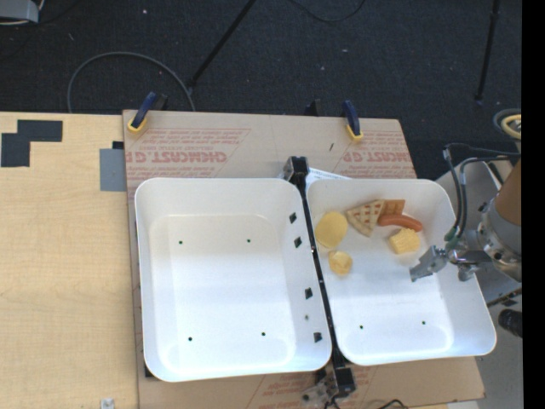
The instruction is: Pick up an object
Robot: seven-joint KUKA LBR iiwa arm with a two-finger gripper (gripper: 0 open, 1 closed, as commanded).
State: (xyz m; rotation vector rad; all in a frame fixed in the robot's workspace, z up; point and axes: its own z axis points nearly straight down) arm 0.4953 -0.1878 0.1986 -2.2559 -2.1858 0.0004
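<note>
Orange sausage (400, 221) lengthwise left-right, near gripper (423, 270), right bin (460, 331).

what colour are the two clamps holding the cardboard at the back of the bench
Yellow jaws with blue handles, on both the left clamp and the right clamp; seen in the overhead camera view.

One fixed camera looks down at a slant on the worktop (60, 254), both white bins (221, 360) in frame
</note>
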